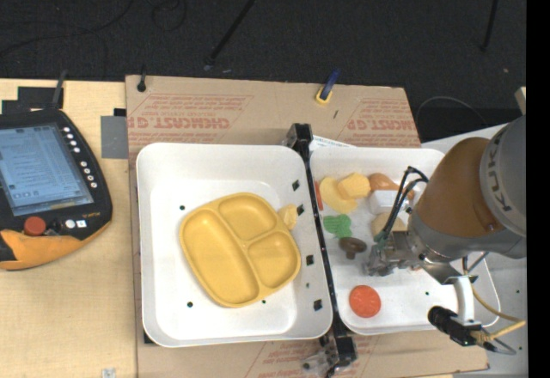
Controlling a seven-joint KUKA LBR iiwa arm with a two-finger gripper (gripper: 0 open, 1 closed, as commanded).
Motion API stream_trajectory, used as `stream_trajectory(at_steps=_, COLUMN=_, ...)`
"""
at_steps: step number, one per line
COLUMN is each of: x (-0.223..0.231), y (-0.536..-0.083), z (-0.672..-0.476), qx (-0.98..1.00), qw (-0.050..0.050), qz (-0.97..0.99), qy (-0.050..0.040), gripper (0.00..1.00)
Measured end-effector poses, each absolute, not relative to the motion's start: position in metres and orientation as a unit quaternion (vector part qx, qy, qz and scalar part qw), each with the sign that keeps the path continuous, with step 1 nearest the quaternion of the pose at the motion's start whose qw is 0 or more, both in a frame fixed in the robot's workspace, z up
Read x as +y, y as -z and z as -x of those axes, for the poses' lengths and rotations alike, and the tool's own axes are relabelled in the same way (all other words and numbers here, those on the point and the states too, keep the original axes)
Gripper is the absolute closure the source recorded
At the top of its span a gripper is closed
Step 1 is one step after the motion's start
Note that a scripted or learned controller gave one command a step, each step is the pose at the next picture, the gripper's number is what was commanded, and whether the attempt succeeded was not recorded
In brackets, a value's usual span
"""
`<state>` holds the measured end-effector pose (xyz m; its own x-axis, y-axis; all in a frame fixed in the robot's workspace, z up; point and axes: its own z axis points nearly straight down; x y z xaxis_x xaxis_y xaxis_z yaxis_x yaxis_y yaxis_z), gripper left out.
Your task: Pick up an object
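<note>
Hanging low over the middle of the right-hand shallow white bin [404, 323], the hand [381, 262], its opening impossible to judge, sits just beside the small brown mushroom-shaped toy [351, 244], which lies toward the bin's left wall.

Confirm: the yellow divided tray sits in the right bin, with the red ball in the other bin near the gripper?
Not quite. The camera view shows the yellow divided tray in the left bin; the red ball lies in the right bin, near the gripper.
</note>
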<state>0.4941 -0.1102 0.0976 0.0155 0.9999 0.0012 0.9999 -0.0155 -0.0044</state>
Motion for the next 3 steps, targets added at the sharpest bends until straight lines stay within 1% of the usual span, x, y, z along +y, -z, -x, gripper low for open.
stream_trajectory(at_steps=1, x=-0.113, y=-0.16, z=-0.499, qx=-0.707, qw=-0.001, qz=0.707, qy=0.0009, gripper=1.0)
stream_trajectory(at_steps=2, x=-0.105, y=-0.212, z=-0.507, qx=-0.708, qw=-0.001, qz=0.707, qy=0.0012, gripper=1.0)
stream_trajectory(at_steps=3, x=-0.105, y=-0.228, z=-0.507, qx=-0.708, qw=0.0, qz=0.707, qy=0.0003, gripper=1.0)
